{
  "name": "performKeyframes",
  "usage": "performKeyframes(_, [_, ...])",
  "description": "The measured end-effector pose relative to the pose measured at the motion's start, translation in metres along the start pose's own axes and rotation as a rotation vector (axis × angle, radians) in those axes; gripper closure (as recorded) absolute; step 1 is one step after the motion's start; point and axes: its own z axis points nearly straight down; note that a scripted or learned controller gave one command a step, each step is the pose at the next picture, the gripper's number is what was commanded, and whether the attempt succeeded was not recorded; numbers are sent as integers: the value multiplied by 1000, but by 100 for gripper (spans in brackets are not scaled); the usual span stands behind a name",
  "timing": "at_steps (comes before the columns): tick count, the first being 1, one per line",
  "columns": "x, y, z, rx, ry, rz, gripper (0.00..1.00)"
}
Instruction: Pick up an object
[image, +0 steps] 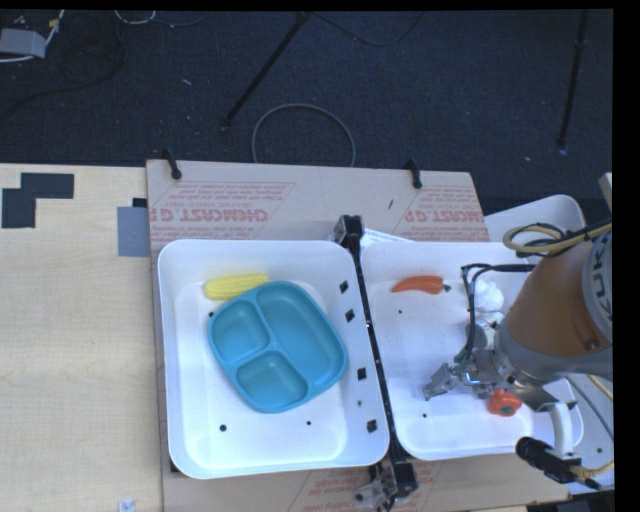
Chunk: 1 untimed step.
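While the gripper (443, 381) hovered low in the right bin (420, 330), jaws parted and holding nothing, the orange pepper (417, 285) remained unpicked.

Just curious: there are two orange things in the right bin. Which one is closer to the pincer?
The small round one, right beside the pincer. The long chili-shaped one lies far up the bin.
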Motion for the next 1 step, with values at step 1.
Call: performKeyframes(1, [0, 0, 10, -4, -2, 1, 0])
